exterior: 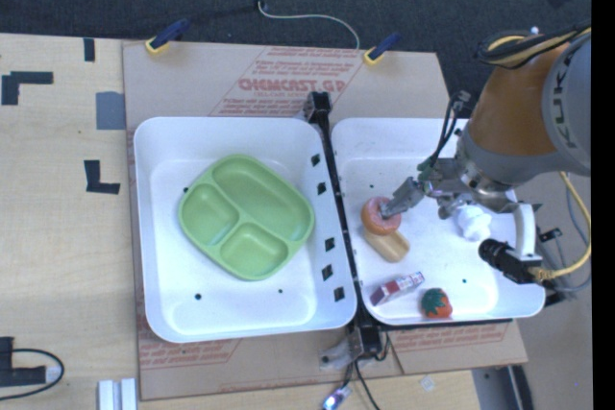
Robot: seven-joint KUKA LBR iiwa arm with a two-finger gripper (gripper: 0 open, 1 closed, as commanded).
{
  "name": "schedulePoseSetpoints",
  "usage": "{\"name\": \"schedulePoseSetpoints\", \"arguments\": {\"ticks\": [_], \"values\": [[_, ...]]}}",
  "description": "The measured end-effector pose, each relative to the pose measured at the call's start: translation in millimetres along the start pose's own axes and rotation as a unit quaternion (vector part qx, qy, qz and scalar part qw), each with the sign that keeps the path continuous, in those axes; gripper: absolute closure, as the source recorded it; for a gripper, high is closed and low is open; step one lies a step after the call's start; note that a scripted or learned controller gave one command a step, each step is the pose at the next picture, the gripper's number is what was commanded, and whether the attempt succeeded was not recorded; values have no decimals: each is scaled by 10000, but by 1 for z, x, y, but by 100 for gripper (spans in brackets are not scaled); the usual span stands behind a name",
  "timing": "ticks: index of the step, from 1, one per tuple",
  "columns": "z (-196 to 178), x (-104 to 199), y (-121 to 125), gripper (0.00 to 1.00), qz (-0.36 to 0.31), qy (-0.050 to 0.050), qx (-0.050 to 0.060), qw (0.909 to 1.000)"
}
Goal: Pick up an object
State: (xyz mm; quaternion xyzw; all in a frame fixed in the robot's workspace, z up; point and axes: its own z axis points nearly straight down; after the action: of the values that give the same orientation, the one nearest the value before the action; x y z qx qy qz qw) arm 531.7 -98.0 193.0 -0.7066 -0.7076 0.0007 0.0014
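Observation:
In the right bin [500,307] lie a pink frosted donut [378,218], a tan bread-like piece [389,247] touching its lower side, a small red and white tube [397,287] and a red and green strawberry-like toy [435,302]. My gripper [395,204] reaches in from the right, its tip right at the donut's upper right edge. A white object [471,224] lies under the arm's wrist, partly hidden.
The left bin [154,206] holds a green divided plate [246,216]. A black divider [332,216] separates the two bins. Cardboard [288,86] lies beneath them, held by clamps at its far edge. Cables run by the right bin's right rim.

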Motion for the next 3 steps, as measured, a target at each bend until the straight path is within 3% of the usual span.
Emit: {"name": "schedulePoseSetpoints", "arguments": {"ticks": [1,2,3], "values": [[92,-7,31,0,47,-74,-55,9999],[85,-3,31,100,22,-31,-13,10000],[-6,55,36,100,-29,2,-43,10000]]}}
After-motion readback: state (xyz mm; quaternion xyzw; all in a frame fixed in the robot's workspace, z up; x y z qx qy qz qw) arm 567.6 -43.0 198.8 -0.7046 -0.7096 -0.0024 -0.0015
